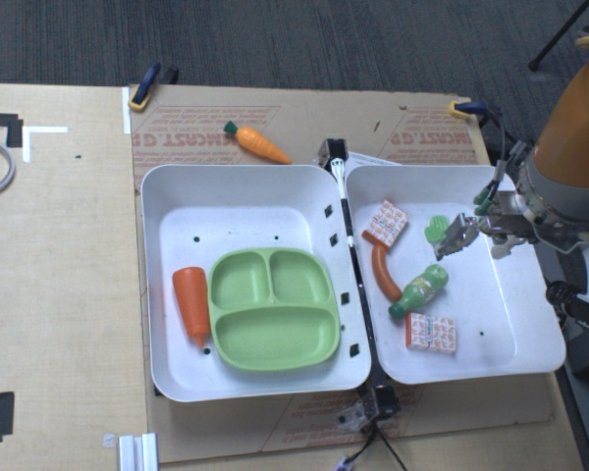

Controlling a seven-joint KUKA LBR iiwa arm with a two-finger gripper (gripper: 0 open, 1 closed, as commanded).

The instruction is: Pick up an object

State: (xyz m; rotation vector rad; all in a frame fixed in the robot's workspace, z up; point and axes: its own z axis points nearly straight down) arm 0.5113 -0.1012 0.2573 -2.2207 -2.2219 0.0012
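On the bench in front of you sit two shallow white bins (167, 263). The left one holds a light green three-compartment plastic plate (275, 307) and an orange cone-shaped carrot toy (190, 305). In the right bin lie a green plastic bottle (419, 291), a red sausage (384, 272) and two small printed packets (431, 333). Your gripper (458, 236) hangs above the bottle, grasping nothing; whether its claw is released, I cannot tell. You are likely still approaching: next, descend onto the bottle.
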